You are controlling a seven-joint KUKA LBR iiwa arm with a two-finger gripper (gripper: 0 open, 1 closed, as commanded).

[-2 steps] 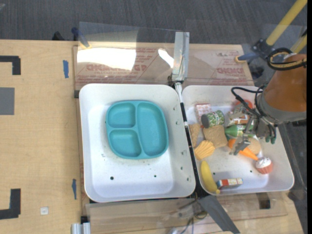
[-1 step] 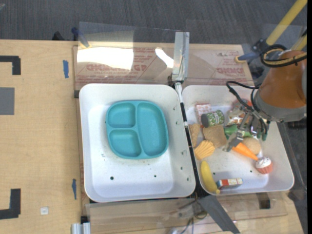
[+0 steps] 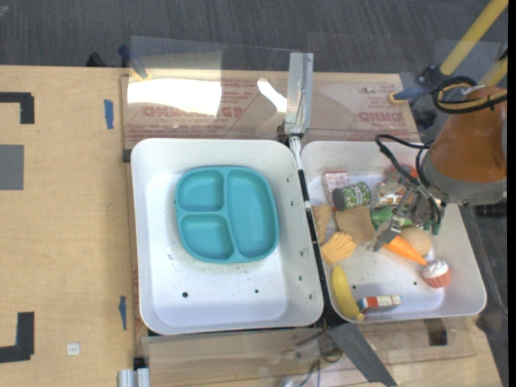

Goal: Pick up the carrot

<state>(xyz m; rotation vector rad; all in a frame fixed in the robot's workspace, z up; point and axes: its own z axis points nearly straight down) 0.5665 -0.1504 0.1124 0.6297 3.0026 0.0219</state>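
Note:
The orange carrot [image 3: 405, 251] lies in the right bin [image 3: 468, 297], pointing down and to the right, toward a small red and white item [image 3: 436, 273]. My gripper [image 3: 397, 226] hangs low over the bin, just above and to the left of the carrot's thick end, among green toy pieces [image 3: 384, 214]. The grey arm with its orange band [image 3: 472, 139] reaches in from the right. From this view I cannot tell whether the carrot is between the gripper's tips or only beside them.
The right bin also holds a green can [image 3: 352, 195], a brown flat piece [image 3: 352, 222], a yellow ridged item [image 3: 339, 247], a banana [image 3: 345, 291] and a red and white tube [image 3: 379, 301]. A teal divided plate [image 3: 226, 214] sits in the left bin [image 3: 153, 280].

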